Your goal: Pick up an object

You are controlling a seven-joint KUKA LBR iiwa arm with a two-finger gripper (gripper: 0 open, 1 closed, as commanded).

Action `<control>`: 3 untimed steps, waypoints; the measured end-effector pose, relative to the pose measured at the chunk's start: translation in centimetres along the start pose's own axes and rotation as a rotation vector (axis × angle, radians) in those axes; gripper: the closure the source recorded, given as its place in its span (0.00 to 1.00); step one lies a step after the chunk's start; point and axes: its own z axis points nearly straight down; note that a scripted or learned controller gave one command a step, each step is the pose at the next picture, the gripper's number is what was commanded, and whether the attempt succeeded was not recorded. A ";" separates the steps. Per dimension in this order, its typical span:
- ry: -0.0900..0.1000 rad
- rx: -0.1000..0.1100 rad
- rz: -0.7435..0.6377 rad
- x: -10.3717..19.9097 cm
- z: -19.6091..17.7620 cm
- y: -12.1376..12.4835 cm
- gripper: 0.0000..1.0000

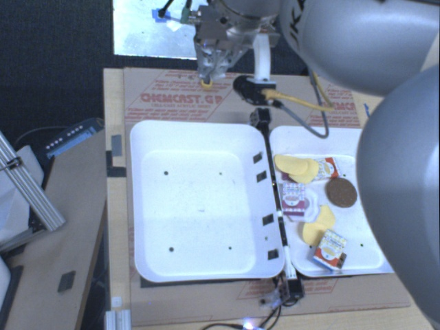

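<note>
Above the far edge of the bench, beyond the far rim of the left bin [148, 205], the gripper [207, 74] hangs from the grey arm [357, 26]. Something small and yellowish sits at its tip; whether the jaws are apart, together or clamped on that item cannot be told from this view.

Every candidate object lies in the right bin [375, 256], clustered against its left wall beside the divider: a yellow piece [297, 167] nearest the far edge, a brown disc [341, 192] just beside it, a white pouch with red print [294, 199] at the wall, a second yellow piece [317, 224] and a small printed box [331, 248] toward the near edge.

Assessment: the gripper stands well apart from the objects and high, a position consistent with transit rather than approach. The clustering suggests a crowded grasp; neighbours touch or overlap.
</note>
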 end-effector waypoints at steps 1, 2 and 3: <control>-0.007 0.019 0.006 2.8 19.2 -0.3 1.00; -0.004 -0.006 0.015 -2.9 9.4 0.2 1.00; -0.004 0.010 0.004 3.1 18.2 -0.5 1.00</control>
